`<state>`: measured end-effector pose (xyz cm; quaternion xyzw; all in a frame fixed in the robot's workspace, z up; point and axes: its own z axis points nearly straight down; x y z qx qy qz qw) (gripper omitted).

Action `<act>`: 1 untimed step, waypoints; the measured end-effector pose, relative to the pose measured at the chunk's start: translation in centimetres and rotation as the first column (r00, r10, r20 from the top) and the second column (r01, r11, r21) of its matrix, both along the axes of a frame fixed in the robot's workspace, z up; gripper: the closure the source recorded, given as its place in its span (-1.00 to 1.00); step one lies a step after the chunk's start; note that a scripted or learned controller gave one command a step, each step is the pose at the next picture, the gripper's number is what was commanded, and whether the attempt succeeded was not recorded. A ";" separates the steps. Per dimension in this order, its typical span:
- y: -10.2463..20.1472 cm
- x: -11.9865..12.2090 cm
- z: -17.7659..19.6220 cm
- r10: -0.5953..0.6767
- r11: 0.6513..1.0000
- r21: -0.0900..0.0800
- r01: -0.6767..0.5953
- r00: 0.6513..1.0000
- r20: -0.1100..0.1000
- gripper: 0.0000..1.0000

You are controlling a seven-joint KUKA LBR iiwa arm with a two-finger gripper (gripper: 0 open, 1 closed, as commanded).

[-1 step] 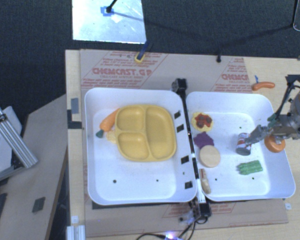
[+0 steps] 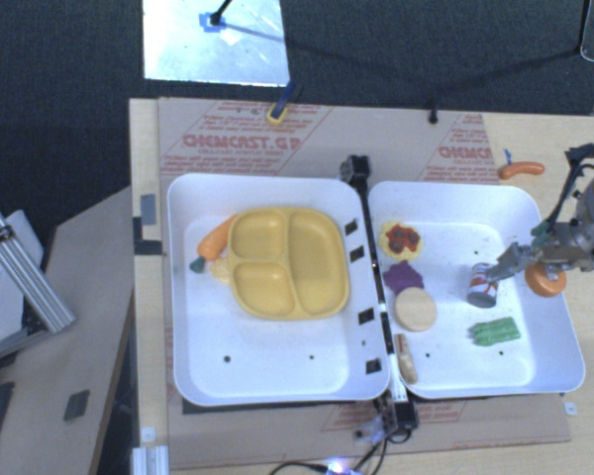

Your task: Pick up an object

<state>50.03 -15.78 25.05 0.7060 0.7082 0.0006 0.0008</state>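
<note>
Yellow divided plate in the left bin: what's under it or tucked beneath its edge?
A toy carrot pokes out from the yellow plate at its upper-left edge. Whatever else lies beneath is covered.

Two shallow white bins: left bin [image 2: 193, 364], right bin [image 2: 549, 364].

Left bin: one yellow three-compartment plastic tray [image 2: 282, 262]; one orange toy carrot [image 2: 216, 237].

Right bin: one small yellow disc with red topping [image 2: 401, 237]; one purple piece [image 2: 403, 276]; one tan round cookie-like disc [image 2: 415, 310]; one green ridged piece [image 2: 494, 332]; one small red-and-silver can [image 2: 483, 287]; one orange round object [image 2: 545, 279] at right rim.

One orange sausage-shaped toy [image 2: 521, 170] on bench behind right bin.
</note>
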 end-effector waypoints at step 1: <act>-0.8 -0.7 -5.1 -0.002 1.000 0.001 0.002 1.000 -0.005 -1.00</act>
